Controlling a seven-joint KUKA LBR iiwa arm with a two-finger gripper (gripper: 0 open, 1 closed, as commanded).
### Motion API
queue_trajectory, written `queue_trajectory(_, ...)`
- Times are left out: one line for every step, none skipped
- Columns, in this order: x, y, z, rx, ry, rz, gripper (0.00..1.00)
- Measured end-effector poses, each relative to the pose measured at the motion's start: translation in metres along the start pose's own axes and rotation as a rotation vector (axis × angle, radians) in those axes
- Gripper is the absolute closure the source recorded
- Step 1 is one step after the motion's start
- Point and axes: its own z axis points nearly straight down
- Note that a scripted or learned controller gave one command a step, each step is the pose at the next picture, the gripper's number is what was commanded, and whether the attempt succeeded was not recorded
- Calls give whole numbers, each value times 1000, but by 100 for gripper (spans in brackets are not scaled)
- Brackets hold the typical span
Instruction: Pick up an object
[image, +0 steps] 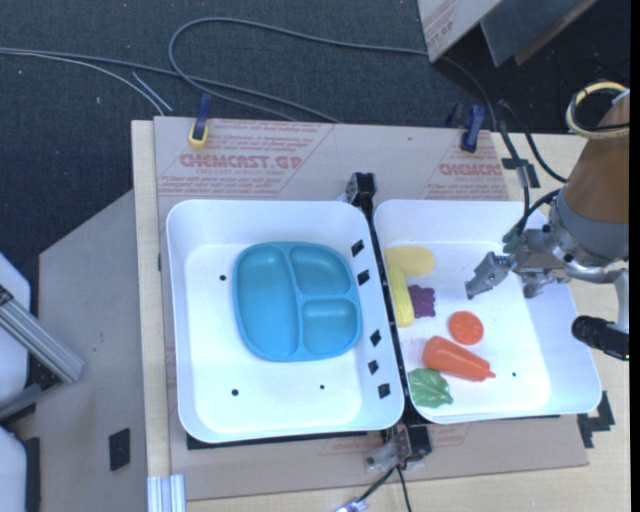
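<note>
So the pincer (492, 274) hung over the right bin (560, 385), fingers looking spread a bit, with nothing between them. The toy food sat just left of and below it: an orange tomato (465, 327) closest, a carrot (458, 360) under that, green leafy thing (430, 387) by the bottom corner, plus a banana (401, 293), a yellow piece (412, 261) and something purple (423, 300) near the divider. The blue plate (297, 300) sat alone in the left bin (190, 330). I'd have said go for the tomato: center over it, drop straight down, close only once the fingers straddle it.
</note>
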Motion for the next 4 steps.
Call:
queue_trajectory(0, 2, -5, -11, -2, -2, 0)
queue_trajectory(-7, 6, 54, -5, -1, -1, 0)
queue_trajectory(-4, 15, 101, -7, 0, -2, 0)
queue_trajectory(-4, 15, 140, -7, -1, -2, 0)
